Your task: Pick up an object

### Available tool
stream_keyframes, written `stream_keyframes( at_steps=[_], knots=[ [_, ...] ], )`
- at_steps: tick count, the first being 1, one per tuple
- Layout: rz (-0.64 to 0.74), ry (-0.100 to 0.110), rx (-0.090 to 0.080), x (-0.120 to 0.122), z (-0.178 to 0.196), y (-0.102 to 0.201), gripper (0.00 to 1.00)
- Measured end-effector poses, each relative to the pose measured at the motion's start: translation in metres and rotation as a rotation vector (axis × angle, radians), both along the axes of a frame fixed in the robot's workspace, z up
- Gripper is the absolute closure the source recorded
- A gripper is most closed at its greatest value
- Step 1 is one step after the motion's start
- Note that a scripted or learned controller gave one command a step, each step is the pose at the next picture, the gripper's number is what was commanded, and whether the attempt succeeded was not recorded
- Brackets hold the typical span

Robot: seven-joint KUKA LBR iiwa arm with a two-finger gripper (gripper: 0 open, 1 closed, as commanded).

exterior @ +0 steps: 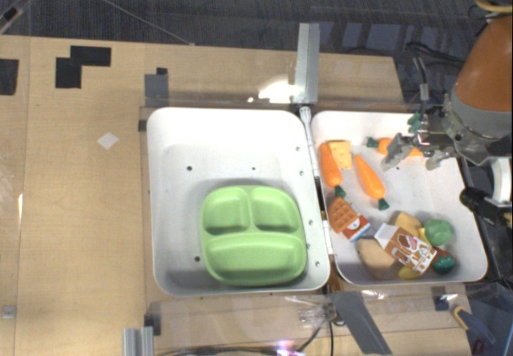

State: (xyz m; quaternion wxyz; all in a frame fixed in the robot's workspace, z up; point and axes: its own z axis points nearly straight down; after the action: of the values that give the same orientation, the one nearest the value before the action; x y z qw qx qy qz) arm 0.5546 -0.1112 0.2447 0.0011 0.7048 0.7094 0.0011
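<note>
While the gripper (414,150) hangs over the right bin (473,210) near its 1 o'clock corner, can't tell how it's set; a small orange thing (383,143) sits partly hidden beside it. Two carrots (369,177), a waffle (345,216), a potato (374,253) and a carton (409,248) crowd toward 6 o'clock. Green tray (253,234) fills the left bin (172,186)

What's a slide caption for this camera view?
Tool hovers over right bin of toy food; green tray sits in left bin.
</note>
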Motion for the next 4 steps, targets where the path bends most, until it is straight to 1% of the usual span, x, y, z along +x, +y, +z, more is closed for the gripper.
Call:
stream_keyframes(
  at_steps=[1,2,3,4],
  knots=[
    [0.000,0.000,0.000,0.000,0.000,0.000,0.00],
    [0.049,0.001,0.000,0.019,-0.119,0.014,0.00],
    [0.259,-0.011,-0.002,0.040,-0.153,0.000,0.00],
    [0.261,-0.020,-0.001,0.043,-0.139,0.002,1.00]
  ],
)
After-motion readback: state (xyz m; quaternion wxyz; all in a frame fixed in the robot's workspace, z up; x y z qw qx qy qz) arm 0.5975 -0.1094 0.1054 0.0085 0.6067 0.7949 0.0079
